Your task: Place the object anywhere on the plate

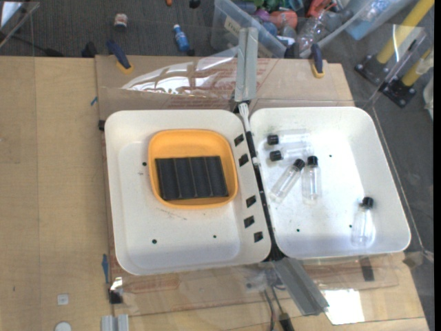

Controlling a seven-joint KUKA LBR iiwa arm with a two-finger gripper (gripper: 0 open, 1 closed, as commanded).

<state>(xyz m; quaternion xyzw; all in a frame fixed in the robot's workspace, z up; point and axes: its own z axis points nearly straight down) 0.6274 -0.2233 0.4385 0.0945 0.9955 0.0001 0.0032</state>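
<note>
An orange plate [193, 138] with rounded corners lies in the left white bin [179, 250], towards its back. A black ridged block [191, 178] rests flat on the plate and covers most of its middle. In the right white bin [386, 178] lie several clear vials with black caps. Two of them lie near the back left [289, 141], two more sit in the middle [311, 181], one slanted [286, 180]. One vial [362, 225] lies apart near the front right corner.
A black-tabbed divider [249, 185] runs between the two bins. Crumpled clear plastic [186, 81] lies behind the left bin. A clear tub of colourful toys [289, 5] stands on the floor beyond the bench.
</note>
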